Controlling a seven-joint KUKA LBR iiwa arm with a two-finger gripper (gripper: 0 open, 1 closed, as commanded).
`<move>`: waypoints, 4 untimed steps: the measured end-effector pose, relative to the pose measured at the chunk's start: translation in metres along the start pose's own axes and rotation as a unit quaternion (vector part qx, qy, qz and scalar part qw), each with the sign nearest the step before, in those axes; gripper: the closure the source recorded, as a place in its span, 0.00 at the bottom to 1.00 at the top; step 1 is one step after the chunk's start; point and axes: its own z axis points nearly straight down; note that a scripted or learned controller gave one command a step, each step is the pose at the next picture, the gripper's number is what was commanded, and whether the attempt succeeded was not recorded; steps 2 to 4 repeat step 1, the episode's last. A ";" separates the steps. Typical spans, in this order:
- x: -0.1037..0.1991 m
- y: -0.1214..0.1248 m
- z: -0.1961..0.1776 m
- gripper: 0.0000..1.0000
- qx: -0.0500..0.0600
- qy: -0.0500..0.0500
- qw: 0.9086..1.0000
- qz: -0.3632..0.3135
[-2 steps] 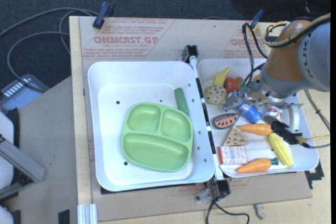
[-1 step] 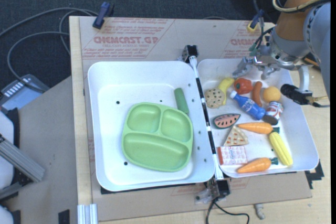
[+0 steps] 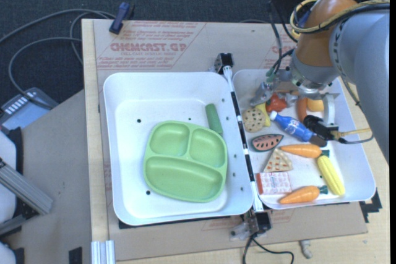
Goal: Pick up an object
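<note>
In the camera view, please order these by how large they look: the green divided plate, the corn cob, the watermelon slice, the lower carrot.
1. Green divided plate, largest by far.
2. Corn cob and lower carrot: they look about alike in length, so I do not rank them.
3. Watermelon slice, smallest.

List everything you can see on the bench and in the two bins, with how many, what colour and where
Bins: 2, white, side by side on the bench.
Divided plate: 1, light green, left bin.
Green stick: 1, darker green, left bin, by the plate's upper right.
Carrots: 2, orange, right bin, middle and front.
Corn cob: 1, yellow, right bin, right side.
Watermelon slice: 1, red and dark, right bin, left side.
Pizza slice: 1, tan, under the watermelon.
Bottle: 1, blue, right bin, centre.
Cookie: 1, tan, right bin, near the divider.
Packet: 1, red and white, right bin, front.
Clip: 1, blue, bench's far left corner.
Arm: 1, grey with orange band, over the right bin's far end.
</note>
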 end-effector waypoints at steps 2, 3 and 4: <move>0.000 0.000 -0.011 1.00 0.000 0.000 1.000 0.000; 0.000 0.000 -0.011 1.00 0.000 0.000 1.000 0.000; 0.000 0.000 -0.011 1.00 0.000 0.000 1.000 0.000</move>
